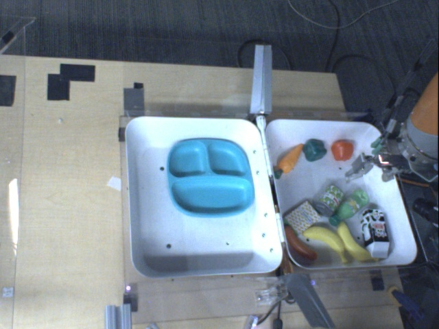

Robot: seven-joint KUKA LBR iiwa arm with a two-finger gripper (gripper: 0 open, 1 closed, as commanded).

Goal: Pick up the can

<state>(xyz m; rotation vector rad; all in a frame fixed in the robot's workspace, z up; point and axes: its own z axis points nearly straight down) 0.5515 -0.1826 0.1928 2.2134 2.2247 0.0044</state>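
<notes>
camera view, seen from above at a slant: two shallow white bins lie side by side on a pale wooden bench (pixel 62 184). the left white bin (pixel 147 204) holds a sky-blue plastic divided tray (pixel 209 175). the right white bin (pixel 405 208) holds the clutter: a small green-and-white printed can (pixel 329 199) lying on its side near the bin's middle, a green plastic bottle (pixel 350 206) touching it on the right, a checkered box (pixel 302 216) just to its left, two yellow toy bananas (pixel 336 242) and a dark red sausage-shaped toy (pixel 300 245) below, a black-and-white cow-patterned carton (pixel 374 228) toward the lower right, and an orange toy carrot (pixel 291 157), a dark green toy (pixel 315 149) and an orange-red toy (pixel 342 149) along the far side.

the grey two-finger gripper (pixel 374 163) hangs at the bin's right edge, up and to the right of the can and apart from it; whether it is wide or narrow cannot be told, and nothing visible is carried. progress, as a judgement: the pick has not begun. reaching, closing and lifting all remain. the can looks short, cylindrical and tilted, crowded by neighbours.
</notes>
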